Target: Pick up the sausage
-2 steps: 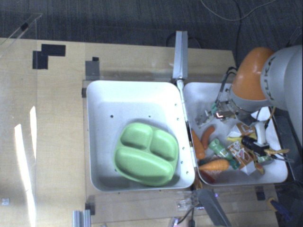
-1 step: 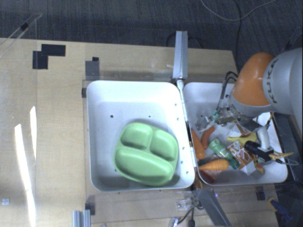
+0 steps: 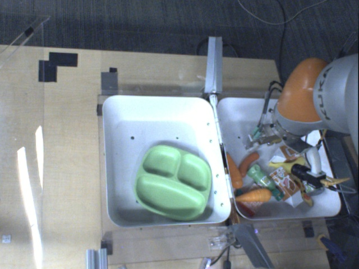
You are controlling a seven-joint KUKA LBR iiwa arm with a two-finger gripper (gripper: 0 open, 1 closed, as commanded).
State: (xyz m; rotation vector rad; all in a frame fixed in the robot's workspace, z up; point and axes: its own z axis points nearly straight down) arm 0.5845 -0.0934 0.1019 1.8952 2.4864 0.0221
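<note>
The wooden bench (image 3: 67,167) is bearing two shallow white bins side by side. The left bin (image 3: 120,150) is lying just beside the right bin (image 3: 238,114).

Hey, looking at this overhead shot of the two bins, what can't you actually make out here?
- Gripper: in the camera view its fingers are small and blurred under the arm's wrist; open or shut is unclear.
- Sausage: its lower end is hidden by the green bottle.
- Packet: print too small to read.
- Right bin: its far corner is covered by the arm.
</note>
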